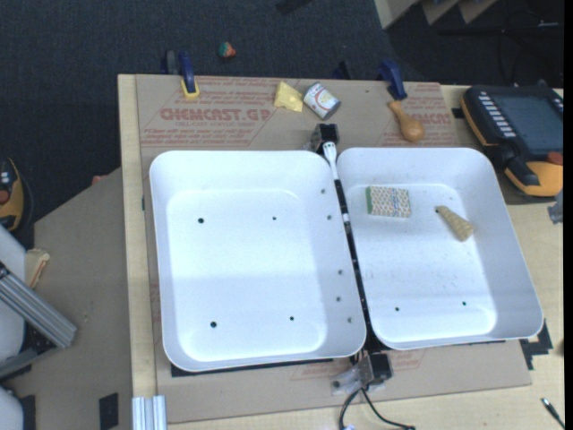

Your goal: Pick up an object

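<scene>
Scanning from near edge: left bin [179,267] sat beside right bin [510,276], landmark for everything. Inside right bin, far half, patterned packet [389,202]; just right of it, small tan cone [455,223]. Beyond right bin, on bench: wooden piece [407,124], small box [321,100], yellow wedge [288,97]. My jaws' state: could not tell. Nothing picked yet; whole grasp left.

Two bins [246,173], two objects [389,202].
</scene>
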Robot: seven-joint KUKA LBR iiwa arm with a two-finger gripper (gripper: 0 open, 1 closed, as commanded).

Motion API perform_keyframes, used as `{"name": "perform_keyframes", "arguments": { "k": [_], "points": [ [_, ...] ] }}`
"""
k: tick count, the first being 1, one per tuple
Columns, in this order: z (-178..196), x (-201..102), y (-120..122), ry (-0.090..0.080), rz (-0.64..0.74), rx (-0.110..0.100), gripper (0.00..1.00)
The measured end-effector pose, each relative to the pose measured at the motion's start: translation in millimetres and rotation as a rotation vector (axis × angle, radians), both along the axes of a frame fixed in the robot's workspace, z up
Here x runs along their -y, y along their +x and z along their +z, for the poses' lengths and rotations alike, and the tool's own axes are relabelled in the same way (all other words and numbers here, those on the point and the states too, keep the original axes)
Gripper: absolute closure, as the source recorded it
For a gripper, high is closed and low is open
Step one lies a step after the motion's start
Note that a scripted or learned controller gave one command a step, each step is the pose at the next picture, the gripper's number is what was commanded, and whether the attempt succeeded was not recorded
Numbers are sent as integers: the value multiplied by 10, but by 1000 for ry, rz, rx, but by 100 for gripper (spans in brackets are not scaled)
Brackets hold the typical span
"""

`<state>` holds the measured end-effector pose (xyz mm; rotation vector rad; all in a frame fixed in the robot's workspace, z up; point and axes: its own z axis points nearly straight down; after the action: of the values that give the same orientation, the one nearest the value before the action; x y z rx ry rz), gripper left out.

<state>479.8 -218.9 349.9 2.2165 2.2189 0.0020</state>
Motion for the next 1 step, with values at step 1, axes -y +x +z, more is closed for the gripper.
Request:
{"name": "perform_keyframes", "arguments": {
  "k": [1],
  "points": [
    [250, -82, 0, 0, 1, 1, 100]
  ]
}}
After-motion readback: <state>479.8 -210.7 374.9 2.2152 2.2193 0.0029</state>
